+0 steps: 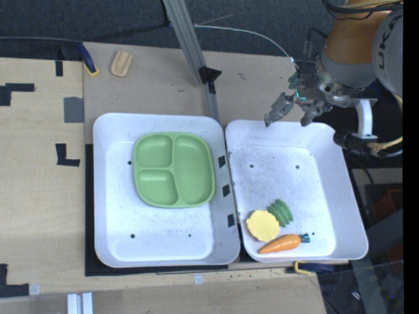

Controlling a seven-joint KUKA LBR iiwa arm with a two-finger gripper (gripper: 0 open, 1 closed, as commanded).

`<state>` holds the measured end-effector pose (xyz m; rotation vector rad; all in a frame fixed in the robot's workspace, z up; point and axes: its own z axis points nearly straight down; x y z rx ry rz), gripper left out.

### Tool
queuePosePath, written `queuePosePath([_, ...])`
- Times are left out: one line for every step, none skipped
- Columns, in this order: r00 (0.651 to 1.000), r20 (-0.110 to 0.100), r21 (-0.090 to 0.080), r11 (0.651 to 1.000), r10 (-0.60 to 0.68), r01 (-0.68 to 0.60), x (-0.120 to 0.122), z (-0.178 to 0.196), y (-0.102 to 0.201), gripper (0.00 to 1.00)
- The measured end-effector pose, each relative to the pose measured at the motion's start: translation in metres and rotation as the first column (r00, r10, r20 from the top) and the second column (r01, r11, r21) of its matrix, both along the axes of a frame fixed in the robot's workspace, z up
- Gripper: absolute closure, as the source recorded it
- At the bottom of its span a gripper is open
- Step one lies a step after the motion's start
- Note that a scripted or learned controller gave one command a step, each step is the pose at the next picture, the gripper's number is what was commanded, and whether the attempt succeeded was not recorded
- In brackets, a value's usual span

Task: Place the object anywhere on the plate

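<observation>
Nearest, a carrot (pixel 279 243) lies by the right bin's (pixel 347 195) front edge, touching a yellow piece (pixel 262 225) with a green piece (pixel 281 211) just behind. Gripper (pixel 288 110) hovers over that bin's back edge, fingers spread, holding nothing. Best to descend squarely over one piece, then carry it to the green plate (pixel 174 169) in the left bin (pixel 108 195).

Arm (pixel 363 31) reaches in from right, gripper (pixel 288 113) spread apart, holding nothing.

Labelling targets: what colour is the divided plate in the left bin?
Light green, clearest in the camera view: the plate lies in the left bin.
</observation>
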<state>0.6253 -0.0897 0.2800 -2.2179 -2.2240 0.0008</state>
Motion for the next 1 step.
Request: queuePosePath([1.000, 0.000, 0.000, 1.000, 0.000, 0.000, 0.0000, 0.0001, -0.0001, 0.00])
